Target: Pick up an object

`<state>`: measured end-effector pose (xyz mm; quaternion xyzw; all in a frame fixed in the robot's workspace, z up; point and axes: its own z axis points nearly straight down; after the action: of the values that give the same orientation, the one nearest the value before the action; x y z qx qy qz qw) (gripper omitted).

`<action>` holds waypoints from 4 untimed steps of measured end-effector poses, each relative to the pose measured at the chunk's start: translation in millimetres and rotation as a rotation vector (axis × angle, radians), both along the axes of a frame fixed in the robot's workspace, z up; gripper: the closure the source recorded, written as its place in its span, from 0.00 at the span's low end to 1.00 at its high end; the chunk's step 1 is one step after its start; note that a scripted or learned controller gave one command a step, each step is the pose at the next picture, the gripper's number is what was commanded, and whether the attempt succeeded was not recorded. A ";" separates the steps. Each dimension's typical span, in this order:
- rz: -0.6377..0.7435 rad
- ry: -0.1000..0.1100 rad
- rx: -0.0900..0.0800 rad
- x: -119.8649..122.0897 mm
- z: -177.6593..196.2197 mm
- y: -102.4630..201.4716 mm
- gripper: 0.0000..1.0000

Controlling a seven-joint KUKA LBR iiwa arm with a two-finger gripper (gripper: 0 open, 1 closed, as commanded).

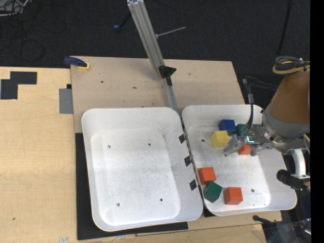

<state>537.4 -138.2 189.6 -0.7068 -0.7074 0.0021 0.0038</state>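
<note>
Blocks are sitting in the right bin (283, 206) as we are counting: three orange (206, 175), one yellow (219, 138), one blue (227, 125), one green (213, 192); whether the gripper (238, 147) is gripping, we cannot tell.

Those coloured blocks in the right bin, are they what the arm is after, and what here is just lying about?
Part of the job:
gripper
yellow block
blue block
two orange blocks
green block
right bin

Just lying about:
left bin
metal rail
blue clamp
</note>
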 end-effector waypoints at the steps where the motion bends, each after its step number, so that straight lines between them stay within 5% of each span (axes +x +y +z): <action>1: -0.003 -0.005 -0.001 0.9 2.3 -1.1 0.00; 3: -0.003 0.001 0.000 -1.0 -96.1 4.3 0.00; 4: -0.012 -0.003 -0.001 -0.5 -83.2 2.0 1.00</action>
<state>536.9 -136.2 106.4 -0.7111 -0.7031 0.0012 0.0026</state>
